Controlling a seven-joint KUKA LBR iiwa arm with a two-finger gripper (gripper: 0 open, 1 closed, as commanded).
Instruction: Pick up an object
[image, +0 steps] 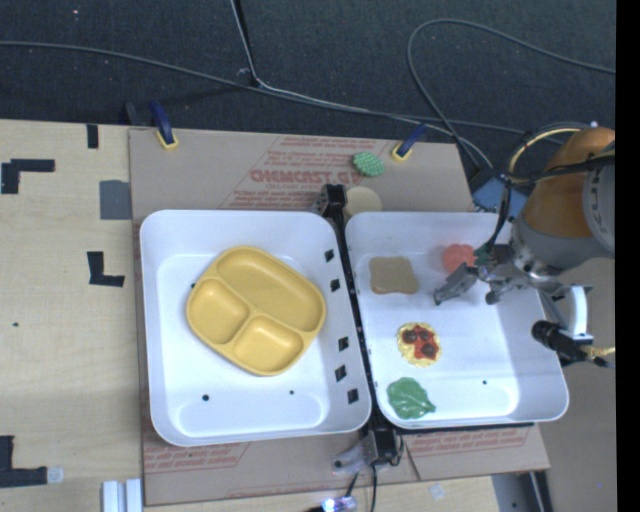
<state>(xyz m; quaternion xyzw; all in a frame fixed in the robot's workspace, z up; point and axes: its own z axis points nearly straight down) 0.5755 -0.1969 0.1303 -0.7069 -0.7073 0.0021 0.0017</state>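
Observation:
The right bin (520, 395) holds several small items: a tan toast-like slab (392, 275), a pink-red lump (457, 256), a yellow disc with red topping (418, 343) and a green leafy piece (410, 398). My gripper (465, 294) hangs low over the right bin's upper middle, just below and right of the pink-red lump. Its two dark fingers (446, 291) are spread apart, so it is open, and I see only white bin floor between them. The grey arm with its orange band (562, 205) comes in from the right.
A yellow divided plate (256, 308) lies in the left bin (170, 400). A small green object (367, 163) sits on the cardboard behind the bins, near two blue clamps (163, 128). Cables run across the dark floor at the back.

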